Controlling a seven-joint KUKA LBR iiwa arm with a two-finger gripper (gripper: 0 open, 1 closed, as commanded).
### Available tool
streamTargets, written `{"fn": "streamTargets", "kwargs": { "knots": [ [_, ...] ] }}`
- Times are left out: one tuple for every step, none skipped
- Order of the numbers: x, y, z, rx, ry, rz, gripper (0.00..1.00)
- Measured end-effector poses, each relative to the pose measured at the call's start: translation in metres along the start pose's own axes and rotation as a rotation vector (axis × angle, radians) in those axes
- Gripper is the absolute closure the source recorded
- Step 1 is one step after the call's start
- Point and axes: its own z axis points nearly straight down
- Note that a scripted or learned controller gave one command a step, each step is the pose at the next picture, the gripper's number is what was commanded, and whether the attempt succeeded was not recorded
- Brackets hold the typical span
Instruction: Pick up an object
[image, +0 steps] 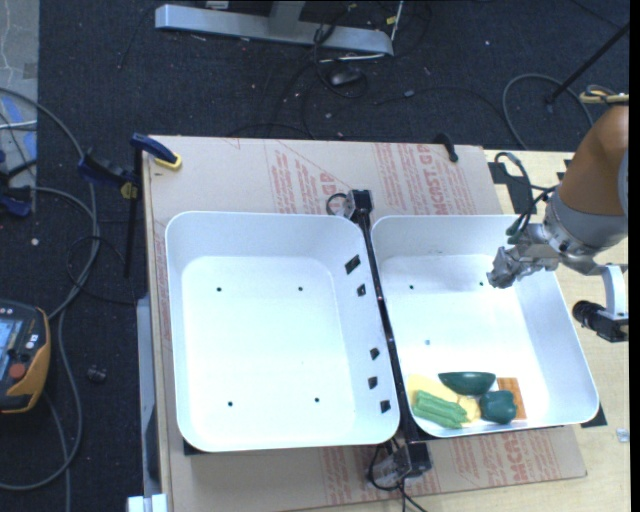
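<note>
Plainly, the gripper (503, 272), grip state unclear, hangs at the right bin's (560, 300) far edge, so misjudging the clustered green objects (465, 397) risks a miss.

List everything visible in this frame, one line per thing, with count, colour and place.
Bins: 2, white, side by side on the bench; left bin, right bin.
Bowl: 1, dark green, near end of the right bin.
Ridged vegetable-like toy: 1, light green, near-left corner of the right bin.
Rounded object: 1, teal green, beside the bowl.
Flat yellow piece: 1, yellow, under the green things.
Orange piece: 1, orange, right of the bowl.
Cardboard sheet: 1, tan with red print, under the bins.
Clamp: 1, blue and yellow, far-left corner of the bench.
Handheld device: 1, orange and black, floor at left.
Arm: 1, grey and orange, from the right.
Gripper: 1, grey, above the right bin's far end.
</note>
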Motion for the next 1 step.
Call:
{"fn": "streamTargets", "kwargs": {
  "knots": [
    [0.0, 0.0002, -0.01, 0.0, 0.0, 0.0, 1.0]
  ]
}}
